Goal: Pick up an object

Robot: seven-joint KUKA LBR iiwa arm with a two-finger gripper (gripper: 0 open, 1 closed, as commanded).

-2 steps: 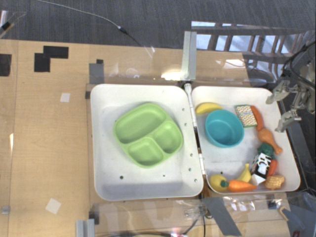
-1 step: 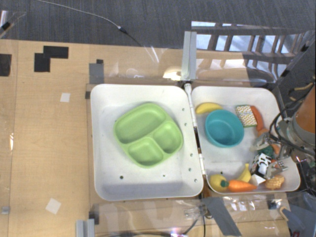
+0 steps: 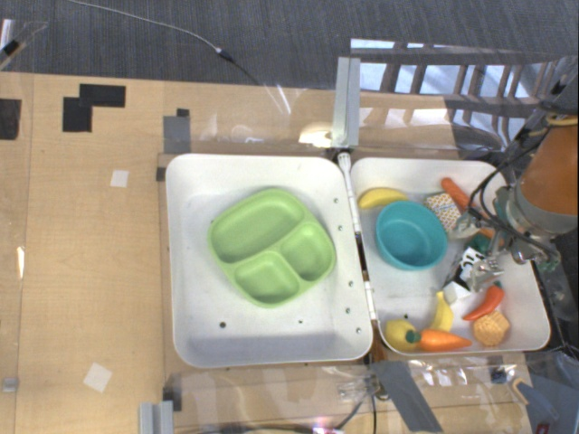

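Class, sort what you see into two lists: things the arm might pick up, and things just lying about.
Job: gripper; teal bowl; banana; red pepper; carrot; right bin.

Lying about: green divided plate; left bin.

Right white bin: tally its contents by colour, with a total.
Teal round plastic bowl: 1
Yellow toy pieces: 3
Orange toy carrots: 2
Red toy chilli pepper: 1
Tan waffle-textured pieces: 2
Total: 9

Green divided plate [image 3: 271, 245] in left bin [image 3: 194, 333]; teal bowl [image 3: 411, 234] in right bin [image 3: 536, 333]
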